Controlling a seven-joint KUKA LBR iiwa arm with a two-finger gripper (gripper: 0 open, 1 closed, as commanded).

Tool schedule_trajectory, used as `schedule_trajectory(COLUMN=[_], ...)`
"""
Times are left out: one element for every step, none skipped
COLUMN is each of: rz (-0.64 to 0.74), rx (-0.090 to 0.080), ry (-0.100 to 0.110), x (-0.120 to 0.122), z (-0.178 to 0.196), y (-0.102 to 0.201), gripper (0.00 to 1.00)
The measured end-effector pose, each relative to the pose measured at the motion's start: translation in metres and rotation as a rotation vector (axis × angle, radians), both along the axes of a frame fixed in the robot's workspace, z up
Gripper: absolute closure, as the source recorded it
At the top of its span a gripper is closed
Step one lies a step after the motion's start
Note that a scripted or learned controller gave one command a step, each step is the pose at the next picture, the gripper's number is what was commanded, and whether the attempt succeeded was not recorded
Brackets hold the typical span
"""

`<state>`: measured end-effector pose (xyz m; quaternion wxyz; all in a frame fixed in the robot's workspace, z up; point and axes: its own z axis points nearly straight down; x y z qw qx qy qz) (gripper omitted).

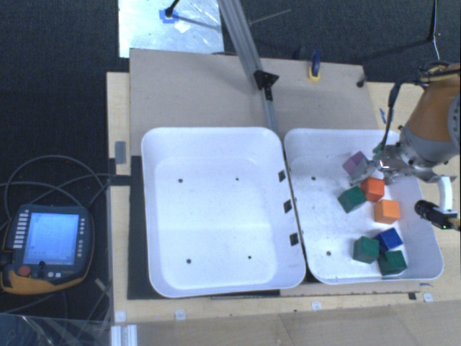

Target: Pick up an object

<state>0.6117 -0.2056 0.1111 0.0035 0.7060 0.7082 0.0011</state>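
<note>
My hand [379, 166] hangs low over the right bin [317, 265], near its far right corner, coming in from the bench's right edge. I cannot tell from here how my hand is set or whether it has anything. Just beside it lies a purple block [354, 163], tilted, and right below sits an orange block [373, 189] touching a green block [351, 198]. A second, paler orange block [387, 210] lies just nearer the front. Toward the bin's near right corner a blue block [390, 238] sits between two more dark green blocks [366, 249], close together. The left bin [155, 193] lies alongside. A pendant with a screen [47, 247] rests off the bench's left edge.
</note>
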Motion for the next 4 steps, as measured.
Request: schedule_trajectory(rz=[0.001,0.003,0.002,0.002], rx=[0.002,0.001,0.002,0.001], ry=[0.006,0.003,0.001,0.000], x=[0.001,0.002,0.005,-0.001], z=[-0.021,-0.010,0.034,0.083], y=[0.000,0.000,0.002,0.005], gripper=[0.00,1.00,1.00,1.00])
